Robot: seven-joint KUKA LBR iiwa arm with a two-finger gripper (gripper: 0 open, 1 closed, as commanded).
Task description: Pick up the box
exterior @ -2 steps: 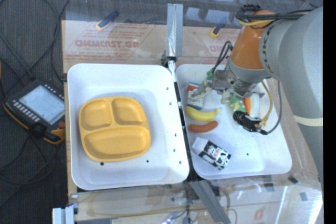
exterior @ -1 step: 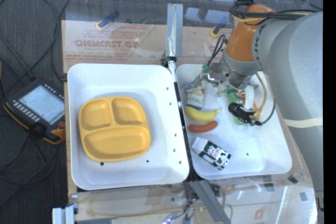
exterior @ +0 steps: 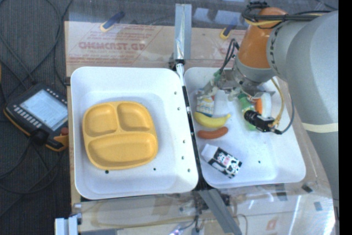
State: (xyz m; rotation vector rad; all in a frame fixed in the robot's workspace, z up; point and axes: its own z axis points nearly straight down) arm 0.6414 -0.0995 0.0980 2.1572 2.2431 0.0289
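The box (exterior: pixel 221 161), small with a black and white print, lies flat near the front of the right bin (exterior: pixel 286 168). My gripper (exterior: pixel 221 87) hangs over the back of that bin, well behind the box and apart from it. Directly under the gripper are a small printed carton (exterior: pixel 207 103) and a pale wrapper, which it partly hides. The arm's orange band (exterior: pixel 256 48) rises above the gripper.
A yellow banana (exterior: pixel 212 118) and a red sausage (exterior: pixel 212 132) lie between the gripper and the box. Green and orange items (exterior: pixel 254 109) sit to the gripper's right. The left bin (exterior: pixel 88 80) holds a yellow divided tray (exterior: pixel 119 134). A metal divider (exterior: pixel 180 36) stands behind the bins.
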